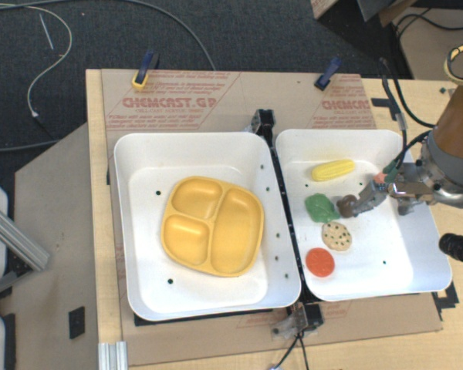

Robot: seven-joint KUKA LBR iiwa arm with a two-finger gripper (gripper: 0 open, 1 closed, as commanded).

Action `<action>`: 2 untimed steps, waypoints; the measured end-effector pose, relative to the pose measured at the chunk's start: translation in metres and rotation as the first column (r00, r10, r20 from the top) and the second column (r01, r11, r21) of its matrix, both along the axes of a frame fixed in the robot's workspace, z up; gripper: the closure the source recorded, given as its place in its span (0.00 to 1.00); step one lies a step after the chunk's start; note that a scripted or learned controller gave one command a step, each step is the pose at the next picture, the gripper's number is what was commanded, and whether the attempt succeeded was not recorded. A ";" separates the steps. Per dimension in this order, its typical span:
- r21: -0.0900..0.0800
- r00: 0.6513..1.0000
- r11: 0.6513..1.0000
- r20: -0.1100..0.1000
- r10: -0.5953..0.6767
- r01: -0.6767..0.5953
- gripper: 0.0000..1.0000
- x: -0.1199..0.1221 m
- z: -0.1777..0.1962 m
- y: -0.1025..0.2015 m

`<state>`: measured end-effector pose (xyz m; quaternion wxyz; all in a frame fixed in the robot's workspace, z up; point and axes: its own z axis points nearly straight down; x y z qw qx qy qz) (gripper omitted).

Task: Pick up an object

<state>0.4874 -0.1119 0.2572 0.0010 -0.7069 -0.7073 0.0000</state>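
2 shallow white bins sit side by side on the surface [216,91]. Biggest of the loose things, a yellow divided plate [213,226] lies flat in the left bin [135,230]. In the right bin [417,260], a yellow corn cob [332,169] lies toward the far wall, a green piece [319,207] sits near the bin's left side, a speckled cookie [337,237] lies just below it, and a red-orange round piece [319,262] lies nearest the front. The arm [457,141] reaches in from the right, low over that bin. Its end effector [349,205] points left, just beside the green piece; whether it grips anything I cannot tell.
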 end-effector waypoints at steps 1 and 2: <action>0.000 1.000 1.000 -0.001 -0.001 0.001 0.00 -0.005 -0.043 -0.005; 0.002 1.000 1.000 -0.006 -0.001 0.001 0.00 -0.005 -0.086 0.000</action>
